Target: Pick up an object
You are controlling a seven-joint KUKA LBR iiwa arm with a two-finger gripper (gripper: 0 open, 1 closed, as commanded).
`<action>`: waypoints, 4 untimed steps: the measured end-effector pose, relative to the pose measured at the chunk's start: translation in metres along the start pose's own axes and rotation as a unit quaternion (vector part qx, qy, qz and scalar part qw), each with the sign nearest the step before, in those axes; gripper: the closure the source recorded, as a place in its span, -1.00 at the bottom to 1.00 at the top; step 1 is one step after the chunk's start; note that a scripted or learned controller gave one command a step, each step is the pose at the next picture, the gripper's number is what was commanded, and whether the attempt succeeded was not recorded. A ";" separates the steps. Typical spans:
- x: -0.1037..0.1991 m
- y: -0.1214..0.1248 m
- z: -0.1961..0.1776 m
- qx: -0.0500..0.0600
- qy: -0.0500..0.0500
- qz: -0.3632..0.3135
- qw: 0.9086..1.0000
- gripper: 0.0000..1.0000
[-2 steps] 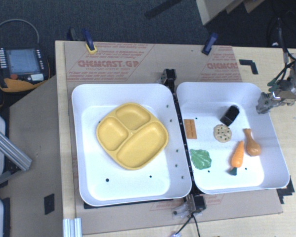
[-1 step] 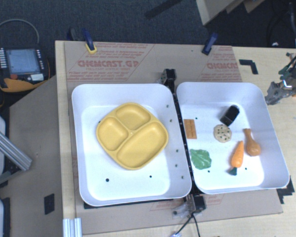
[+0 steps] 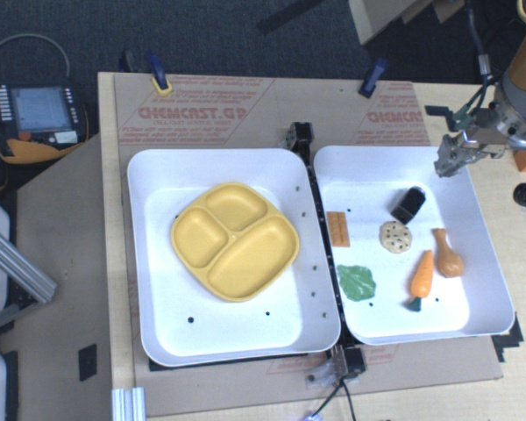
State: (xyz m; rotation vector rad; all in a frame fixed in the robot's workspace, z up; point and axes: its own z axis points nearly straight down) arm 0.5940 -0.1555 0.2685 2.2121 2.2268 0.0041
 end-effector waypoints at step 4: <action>0.193 0.049 0.042 0.001 0.000 0.001 1.000 1.00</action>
